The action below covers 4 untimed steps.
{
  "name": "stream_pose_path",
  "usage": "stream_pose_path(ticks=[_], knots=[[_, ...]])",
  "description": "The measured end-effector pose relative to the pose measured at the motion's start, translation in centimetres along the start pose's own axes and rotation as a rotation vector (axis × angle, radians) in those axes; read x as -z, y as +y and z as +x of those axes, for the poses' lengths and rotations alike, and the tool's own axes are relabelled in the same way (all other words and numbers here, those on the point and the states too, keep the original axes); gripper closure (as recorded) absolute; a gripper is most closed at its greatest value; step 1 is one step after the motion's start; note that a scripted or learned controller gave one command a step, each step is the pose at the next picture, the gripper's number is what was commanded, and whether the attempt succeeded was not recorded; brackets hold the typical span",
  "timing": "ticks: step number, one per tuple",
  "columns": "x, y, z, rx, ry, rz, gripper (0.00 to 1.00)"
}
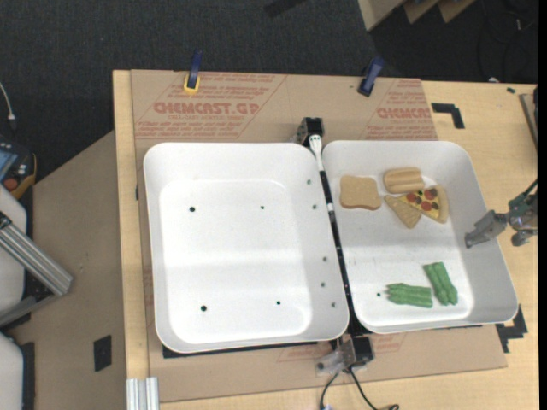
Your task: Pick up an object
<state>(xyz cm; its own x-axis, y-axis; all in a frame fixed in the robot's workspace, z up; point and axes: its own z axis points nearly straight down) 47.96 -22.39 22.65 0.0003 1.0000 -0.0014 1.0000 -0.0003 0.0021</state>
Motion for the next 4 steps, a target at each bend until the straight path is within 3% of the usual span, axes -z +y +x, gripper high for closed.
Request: stream_pose_path(ticks=[1, 2, 3, 4], knots=[[2.3, 0.0, 0.0, 0.001, -0.002, -0.003, 0.0], [2.2, 0.0, 0.0, 0.0, 0.0, -0.001, 0.0], [15.3, 0.3, 4.9, 0.007, -0.003, -0.015, 0.0], [23.9, 0.2, 19.8, 0.018, 0.005, -0.011, 0.0]])
